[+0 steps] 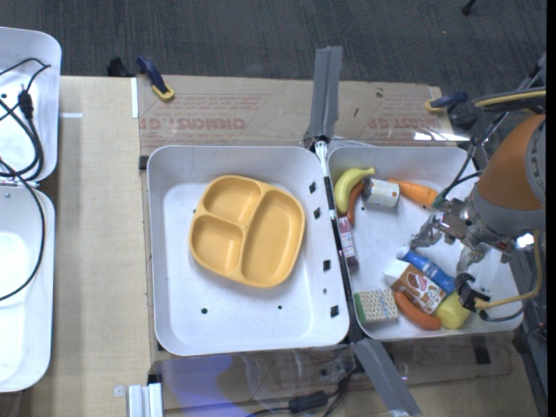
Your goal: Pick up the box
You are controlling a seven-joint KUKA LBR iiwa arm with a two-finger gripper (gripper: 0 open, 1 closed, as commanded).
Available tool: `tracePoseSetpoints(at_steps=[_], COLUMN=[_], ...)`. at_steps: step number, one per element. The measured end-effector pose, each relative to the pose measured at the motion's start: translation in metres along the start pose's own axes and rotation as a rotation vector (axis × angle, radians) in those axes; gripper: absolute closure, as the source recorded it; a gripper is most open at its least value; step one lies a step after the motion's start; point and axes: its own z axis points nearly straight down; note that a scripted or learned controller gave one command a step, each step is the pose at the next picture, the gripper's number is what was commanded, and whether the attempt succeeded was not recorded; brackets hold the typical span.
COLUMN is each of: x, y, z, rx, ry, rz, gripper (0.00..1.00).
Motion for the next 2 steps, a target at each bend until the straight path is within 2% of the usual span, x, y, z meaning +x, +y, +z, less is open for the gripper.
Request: tracePoseSetpoints(at_steps=[1,2], x=[-0.0551,-0.0576], y=[-0.028,-0.0269], z=[-0.0014,-0.0085], rx=[0.003,0.001], ry=[0.013,0.007], rz=[-0.27,-0.266], gripper=[0.0,1.0])
